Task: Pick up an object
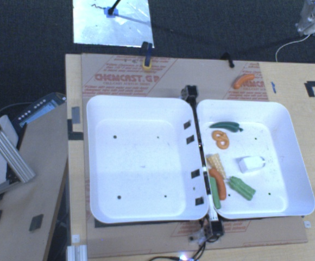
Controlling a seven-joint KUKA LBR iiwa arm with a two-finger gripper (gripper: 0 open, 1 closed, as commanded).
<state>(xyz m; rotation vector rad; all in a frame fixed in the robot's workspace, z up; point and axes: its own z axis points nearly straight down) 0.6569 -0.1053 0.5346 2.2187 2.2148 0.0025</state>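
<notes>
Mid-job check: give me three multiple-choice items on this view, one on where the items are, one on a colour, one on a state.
1. Which bin holds the toy foods?
A. The camera-left bin
B. The camera-right bin
C. Both

2. What colour is the small block in that bin?
A. White
B. Blue
C. Black

3. Where does the orange sausage lie?
A. In the camera-left bin
B. Between the pincer fingers
C. On the board beyond the bins

Answers:
1 B: the pretzel and green pepper lie in the camera-right bin.
2 A: the block is white.
3 C: the orange sausage rests on the board, outside both bins.
</notes>
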